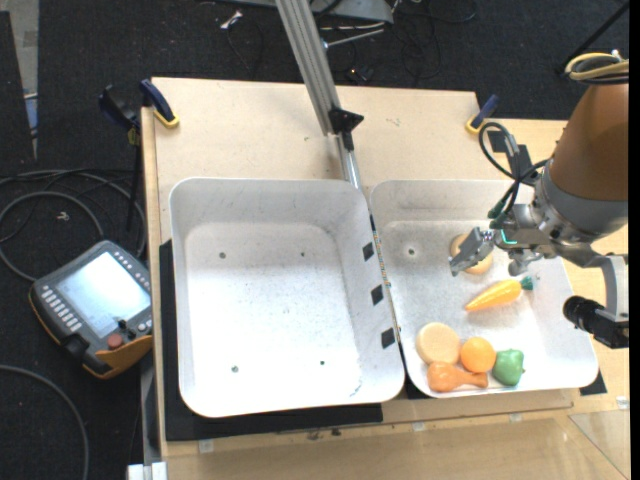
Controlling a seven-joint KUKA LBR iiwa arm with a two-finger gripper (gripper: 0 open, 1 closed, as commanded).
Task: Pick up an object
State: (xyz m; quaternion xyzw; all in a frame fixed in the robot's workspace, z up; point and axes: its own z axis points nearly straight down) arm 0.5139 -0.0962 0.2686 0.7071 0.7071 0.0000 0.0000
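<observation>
In the right bin (420,213) lie several toy foods. A yellow-orange carrot-like piece (494,295) sits at mid right. Near the front are a pale round slice (438,344), an orange ball (478,354), a green pepper (509,366) and an orange pear-shaped piece (451,377). A tan round item (480,259) lies partly hidden under the gripper. My gripper (472,254) hangs low over that tan item, just above and left of the carrot-like piece. Nothing is visibly held between its fingers.
The left bin (200,298) stands beside the right one, sharing a middle wall. A metal pole (310,53) slants up behind the bins. Yellow clamps (160,108) sit at the bench's back corners. A teach pendant (95,308) lies on the floor to the left.
</observation>
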